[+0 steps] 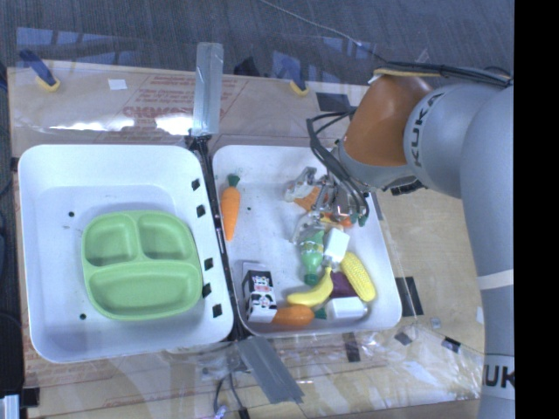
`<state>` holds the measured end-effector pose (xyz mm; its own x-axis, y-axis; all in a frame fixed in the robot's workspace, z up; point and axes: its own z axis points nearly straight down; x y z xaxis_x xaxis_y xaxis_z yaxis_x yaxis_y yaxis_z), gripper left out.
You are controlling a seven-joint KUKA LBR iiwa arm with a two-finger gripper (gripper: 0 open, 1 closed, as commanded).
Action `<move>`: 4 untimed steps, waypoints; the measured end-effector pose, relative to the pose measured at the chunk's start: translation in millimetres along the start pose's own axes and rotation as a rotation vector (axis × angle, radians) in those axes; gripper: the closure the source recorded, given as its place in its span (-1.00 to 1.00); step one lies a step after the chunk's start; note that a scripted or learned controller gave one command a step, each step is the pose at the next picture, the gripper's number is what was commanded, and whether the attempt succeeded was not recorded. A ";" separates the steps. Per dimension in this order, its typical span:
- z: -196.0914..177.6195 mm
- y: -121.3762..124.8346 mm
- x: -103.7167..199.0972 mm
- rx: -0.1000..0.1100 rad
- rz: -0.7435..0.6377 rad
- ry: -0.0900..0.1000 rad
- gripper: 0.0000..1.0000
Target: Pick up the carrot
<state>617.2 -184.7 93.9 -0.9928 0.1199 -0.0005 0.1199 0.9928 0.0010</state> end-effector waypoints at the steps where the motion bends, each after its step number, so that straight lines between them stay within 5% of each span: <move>1: -12.2 2.2 -2.0 0.000 -0.007 -0.004 1.00; 2: 0.0 -31.2 71.4 -0.001 0.174 -0.006 1.00; 3: -0.1 -31.2 71.4 0.000 0.174 -0.006 -1.00; 4: 1.3 74.9 35.0 -0.003 0.048 -0.001 -1.00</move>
